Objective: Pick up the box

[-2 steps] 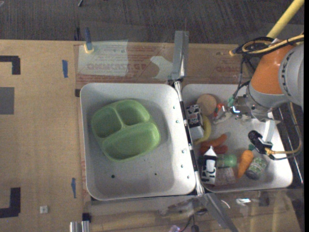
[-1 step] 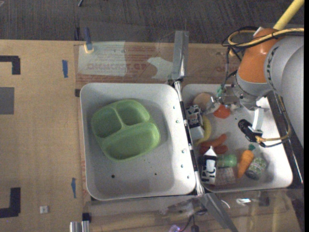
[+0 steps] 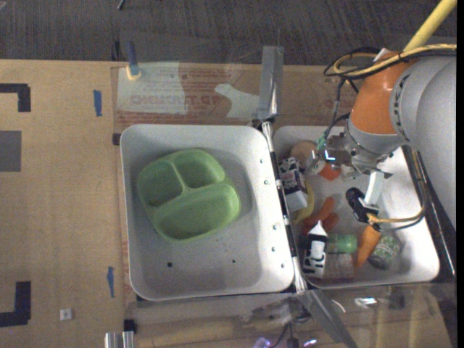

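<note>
The left bin point(image 3: 217, 267) holds a green divided plate point(image 3: 190, 193). In the right bin point(image 3: 403, 194) (a crowded one) the box point(image 3: 292, 183) lies along the left wall, with a carrot point(image 3: 368, 243) and a jar point(image 3: 385, 251) at lower right. The tool point(image 3: 332, 159) hangs over the bin's upper part, and I cannot tell whether it is apart or together.

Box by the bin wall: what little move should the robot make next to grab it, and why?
Probably slide the gripper a little toward the view's left, until it is over the box. Right now the gripper hangs beside the box, not above it, and the box lies against the left wall of the right bin.
</note>
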Controlling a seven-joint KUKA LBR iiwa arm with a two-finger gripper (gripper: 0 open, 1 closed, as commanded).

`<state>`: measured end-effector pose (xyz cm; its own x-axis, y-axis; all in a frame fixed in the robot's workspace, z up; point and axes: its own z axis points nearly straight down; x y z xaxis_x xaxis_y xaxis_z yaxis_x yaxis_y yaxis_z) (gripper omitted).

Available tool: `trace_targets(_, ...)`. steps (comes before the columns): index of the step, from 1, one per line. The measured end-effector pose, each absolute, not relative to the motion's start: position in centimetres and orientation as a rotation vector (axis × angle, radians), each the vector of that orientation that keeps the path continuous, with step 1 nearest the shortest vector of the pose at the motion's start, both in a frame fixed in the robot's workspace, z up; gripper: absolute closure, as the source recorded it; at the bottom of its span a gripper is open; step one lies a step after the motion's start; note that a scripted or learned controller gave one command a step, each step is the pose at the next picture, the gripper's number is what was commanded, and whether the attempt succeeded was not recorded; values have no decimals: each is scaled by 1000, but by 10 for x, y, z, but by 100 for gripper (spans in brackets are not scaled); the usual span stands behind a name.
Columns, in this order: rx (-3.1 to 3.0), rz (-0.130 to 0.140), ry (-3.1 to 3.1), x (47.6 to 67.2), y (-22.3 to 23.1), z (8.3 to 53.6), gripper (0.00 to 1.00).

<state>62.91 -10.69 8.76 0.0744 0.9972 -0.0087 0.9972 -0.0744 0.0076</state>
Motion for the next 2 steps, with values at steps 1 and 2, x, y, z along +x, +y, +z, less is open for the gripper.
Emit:
trace_targets(1, 2440, 4, 1977, 540, -105, 87, 0)
trace_targets(2, 2552, 4, 1827, 592, -115, 86, 0)
